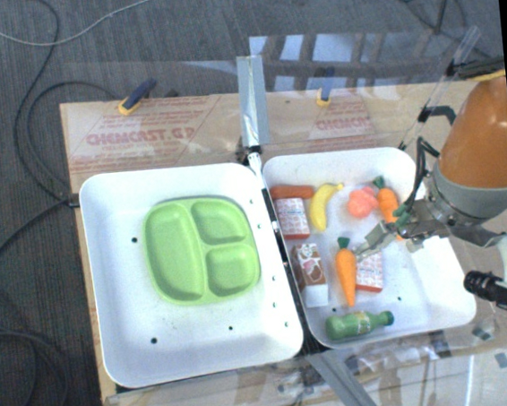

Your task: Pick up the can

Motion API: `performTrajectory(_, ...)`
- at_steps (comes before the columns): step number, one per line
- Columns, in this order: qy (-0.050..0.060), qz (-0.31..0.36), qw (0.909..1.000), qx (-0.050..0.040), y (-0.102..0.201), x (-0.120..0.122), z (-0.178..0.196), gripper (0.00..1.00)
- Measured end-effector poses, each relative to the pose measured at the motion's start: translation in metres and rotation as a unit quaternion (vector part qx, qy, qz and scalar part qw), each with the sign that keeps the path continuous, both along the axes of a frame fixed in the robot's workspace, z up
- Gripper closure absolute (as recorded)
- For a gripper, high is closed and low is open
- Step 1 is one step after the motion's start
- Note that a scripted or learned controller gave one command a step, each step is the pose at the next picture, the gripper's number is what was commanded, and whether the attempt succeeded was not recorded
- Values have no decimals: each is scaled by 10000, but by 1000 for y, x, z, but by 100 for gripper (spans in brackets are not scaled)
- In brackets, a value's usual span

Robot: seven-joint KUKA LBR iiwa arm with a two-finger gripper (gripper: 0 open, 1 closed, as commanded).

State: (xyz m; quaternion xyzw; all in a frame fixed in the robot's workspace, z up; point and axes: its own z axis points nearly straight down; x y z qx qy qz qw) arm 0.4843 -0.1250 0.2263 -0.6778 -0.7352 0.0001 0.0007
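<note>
A red and white can lies on its side at the left wall of the right bin, below a red sausage. A similar red and white container lies just in front of it. My gripper reaches in from the right and hovers low over the middle of the right bin, above a red and white packet and beside an orange carrot. It is about a can's length to the right of the can, with nothing seen in it.
The right bin also holds a banana, a pink-orange fruit, a small carrot and a green bottle at the front. A green divided plate sits in the left bin.
</note>
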Motion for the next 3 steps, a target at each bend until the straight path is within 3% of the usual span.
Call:
performTrajectory(1, -98, -589, 9982, -27, 15, 5, -117, 0)
performTrajectory(2, 5, -28, 10000, -6, -62, 7, -105, 0)
performTrajectory(3, -60, 171, 9998, -43, -33, 2, -136, 0)
